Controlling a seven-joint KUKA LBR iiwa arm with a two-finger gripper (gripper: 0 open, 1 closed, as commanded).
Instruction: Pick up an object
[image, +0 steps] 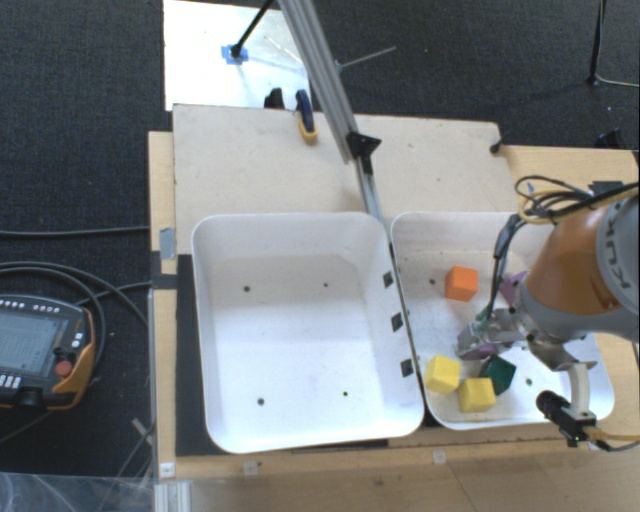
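The right bin (420, 240) holds an orange cube (461, 283) near its middle. Two yellow cubes (443, 374) (476, 395) and a dark green cube (499, 373) lie close together at its front. My gripper (484, 339) hangs low in this bin, just above the green cube and right of the orange one. A purplish object (511, 289) peeks out beside the arm, and another purplish bit (482, 352) shows right under the gripper. The arm's body hides most of both.
The left bin (215, 300) is next to the right one, across a shared wall (397, 320). A slanted metal pole (330, 90) crosses the back board. A teach pendant (40, 345) lies on the floor at far left.
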